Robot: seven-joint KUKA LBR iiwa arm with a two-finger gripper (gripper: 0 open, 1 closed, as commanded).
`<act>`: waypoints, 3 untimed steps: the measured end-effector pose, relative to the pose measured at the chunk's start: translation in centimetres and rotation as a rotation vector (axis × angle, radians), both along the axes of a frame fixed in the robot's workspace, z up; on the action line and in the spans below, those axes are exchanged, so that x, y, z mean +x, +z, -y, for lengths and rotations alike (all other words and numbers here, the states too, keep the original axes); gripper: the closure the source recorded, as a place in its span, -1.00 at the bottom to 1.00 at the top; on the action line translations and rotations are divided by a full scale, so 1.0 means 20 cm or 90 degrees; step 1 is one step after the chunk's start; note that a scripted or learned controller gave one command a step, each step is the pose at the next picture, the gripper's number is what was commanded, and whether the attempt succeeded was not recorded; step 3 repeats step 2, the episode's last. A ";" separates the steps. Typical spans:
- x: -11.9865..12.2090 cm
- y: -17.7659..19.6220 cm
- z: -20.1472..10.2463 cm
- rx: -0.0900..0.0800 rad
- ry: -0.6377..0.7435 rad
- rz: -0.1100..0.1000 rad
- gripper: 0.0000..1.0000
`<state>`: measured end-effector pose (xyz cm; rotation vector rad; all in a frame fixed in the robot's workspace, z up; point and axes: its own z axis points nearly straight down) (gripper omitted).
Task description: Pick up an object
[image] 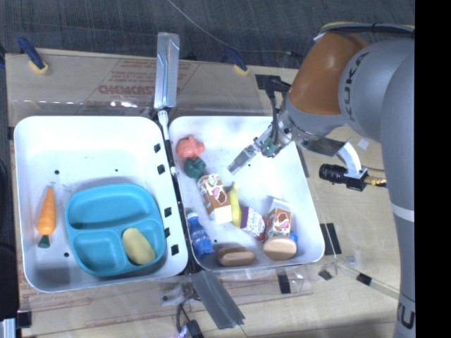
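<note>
From the camera view we take the divider (166,129) between the two white bins as our landmark. The arm (366,69) reaches in well to the right of it, and the tool (243,160) hangs over the right bin (239,129), pointing down and toward the divider. Whether the tool is open or closed we cannot tell from this angle, and we see nothing held in it.

We judge the task to be at its start: nothing is lifted, every object lies in a bin, and the descent, the grasp and the lift are all left to do.

Closest to the tool, and just right of the divider, lie a pink toy (189,146) and a dark green piece (194,166) touching below it; either looks a likely target. Further down that side sit a small carton (213,192) with a yellow piece (235,204) beside it, a blue bottle (199,236), a brown sausage-shaped item (236,256), a second carton (279,220), a bun-like item (280,248) and a small purple packet (252,222).

These crowd together, so we expect neighbours to obstruct a clean grasp there, while the pink toy has open floor on its right.

Left of the divider, the left bin (42,139) holds a blue tray (106,227) with a yellow potato-like item (139,246) in it, and a carrot (46,213) beside the tray.
</note>
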<state>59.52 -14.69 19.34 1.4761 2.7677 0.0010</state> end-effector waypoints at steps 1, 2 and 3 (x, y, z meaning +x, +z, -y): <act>-0.14 -0.37 -0.16 0.003 0.012 0.002 -1.00; -0.05 -0.34 -0.07 -0.001 0.288 -0.001 -1.00; -0.05 -0.34 -0.07 -0.001 0.288 -0.001 -1.00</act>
